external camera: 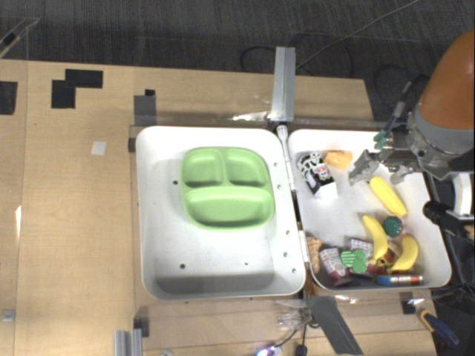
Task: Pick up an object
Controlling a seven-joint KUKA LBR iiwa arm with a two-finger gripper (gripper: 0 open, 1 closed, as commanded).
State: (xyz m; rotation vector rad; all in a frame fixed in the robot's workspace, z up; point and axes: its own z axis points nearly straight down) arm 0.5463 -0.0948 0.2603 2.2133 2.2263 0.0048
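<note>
I observed the gripper (380,166) hovering with spread fingers, pinching nothing; a banana (387,196) lay just below it; I judged the pick not yet made.

Pale wooden bench (67,221); dark, perhaps carpeted floor (185,13) beyond.

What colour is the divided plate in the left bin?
Light green, seen clearly in the camera view.

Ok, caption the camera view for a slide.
Gripper hovers above bananas in right bin; green plate in left.
</note>
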